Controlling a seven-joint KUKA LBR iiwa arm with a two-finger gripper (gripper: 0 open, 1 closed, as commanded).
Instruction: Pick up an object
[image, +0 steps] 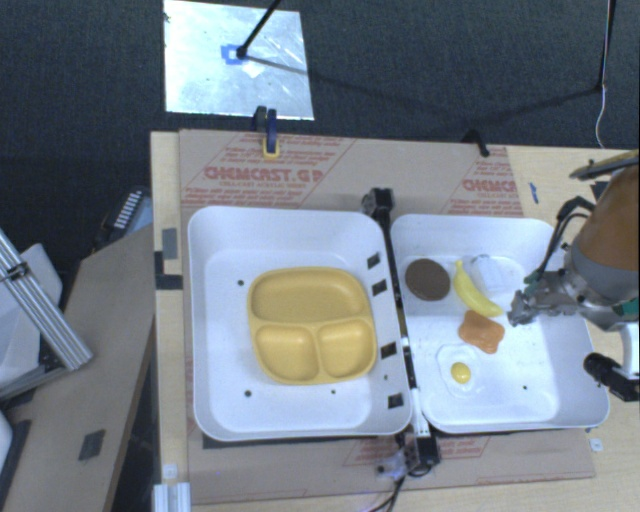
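The approach step seems in hand: the gripper (520, 306), whose grip I cannot tell, hovers in the right bin (575, 400) just beside the orange piece (481, 331), so the next move likely calls for descending squarely over it.

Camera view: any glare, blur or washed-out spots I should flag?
Camera view: even light, soft shadows; the right bin looks washed out, so the pale object beside the banana is hard to identify; glare on the foil sheet at top; the gripper is slightly blurred.
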